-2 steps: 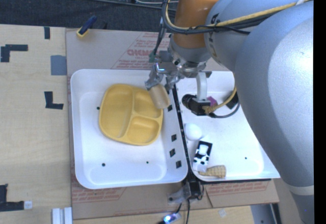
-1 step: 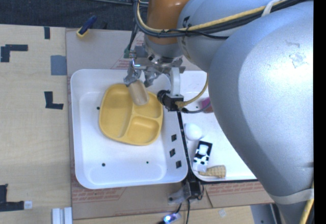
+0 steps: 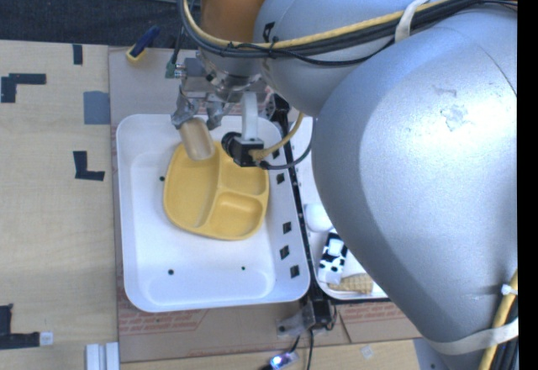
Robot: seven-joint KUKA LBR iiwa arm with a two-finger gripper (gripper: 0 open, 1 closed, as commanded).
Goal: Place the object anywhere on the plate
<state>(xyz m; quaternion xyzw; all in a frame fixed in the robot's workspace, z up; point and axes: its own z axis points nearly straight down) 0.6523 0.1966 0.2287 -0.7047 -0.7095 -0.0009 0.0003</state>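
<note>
Hard to read much of the right bin point(image 3: 313, 217): buried under the grey arm point(image 3: 420, 150), leaving just a sliver with a small white ball point(image 3: 317, 215), a black-and-white checkered piece point(image 3: 335, 255) and a tan waffle-textured scrap point(image 3: 351, 283) at about four o'clock from the plate. Cut off by the arm's bulk too, everything past that sliver. Sits in the left bin point(image 3: 143, 217), the yellow divided plate point(image 3: 215, 196), tilted, its upper rim toward twelve o'clock. Hangs over the plate's eleven o'clock edge, the pincer point(image 3: 195, 118), fingers dark and crowded with cables, so cannot tell how wide apart or whether truly clamped. Lies directly beneath those fingertips, the tan cylindrical object point(image 3: 197, 140), touching or overlapping the plate's upper-left rim; whether gripped or merely resting there, impossible to say. Around the bins, pale bench point(image 3: 50, 217) with dark tape marks.
</note>
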